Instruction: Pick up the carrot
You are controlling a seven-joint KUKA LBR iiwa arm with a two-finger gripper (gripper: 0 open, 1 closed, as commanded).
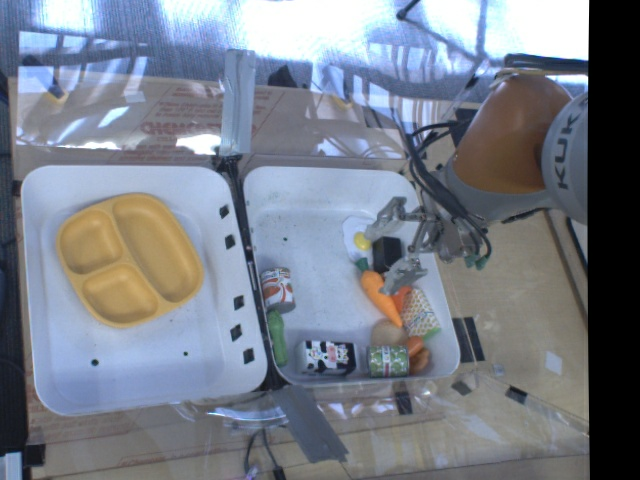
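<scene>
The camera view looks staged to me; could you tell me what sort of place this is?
Probably a robotics lab bench for pick-and-place trials: a KUKA arm reaches over two white bins, one holding toy food such as a carrot, the other a yellow divided plate.

Arm [520, 143] cut off at the frame's right; gripper [398, 238] covers part of a black item [386, 255] — can't ID it; labels on the cans [277, 289] too small to read.

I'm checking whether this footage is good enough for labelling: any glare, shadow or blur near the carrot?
Camera view: strong glare washes out the top background; the carrot is evenly lit and fairly sharp; the pincer above it looks slightly soft; the right bin shows only faint shadows.
</scene>
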